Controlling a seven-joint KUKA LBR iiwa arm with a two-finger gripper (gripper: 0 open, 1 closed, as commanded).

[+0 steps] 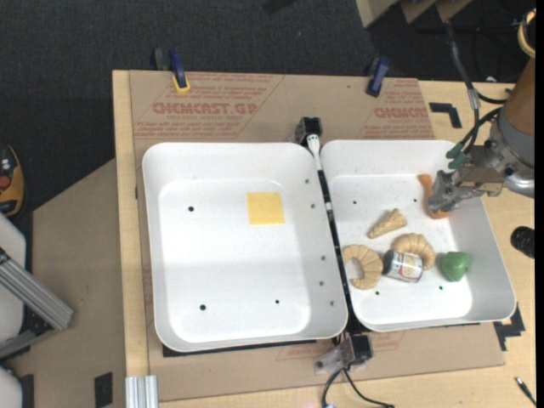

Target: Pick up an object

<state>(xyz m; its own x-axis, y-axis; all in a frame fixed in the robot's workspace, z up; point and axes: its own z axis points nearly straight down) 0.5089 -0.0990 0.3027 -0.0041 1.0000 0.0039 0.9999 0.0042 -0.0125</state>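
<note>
Pincer (439,202) partly hiding orange item (427,182)

The arm (517,134) is reached in from the right, gripper (442,201) lowered, wrist angled downward

two white bins (170,253) (493,287), one yellow square (265,208), two croissants (367,265) (414,246), one can (403,267), one wedge (388,223), one green piece (455,265) and one orange piece (426,182) are being counted.
</note>
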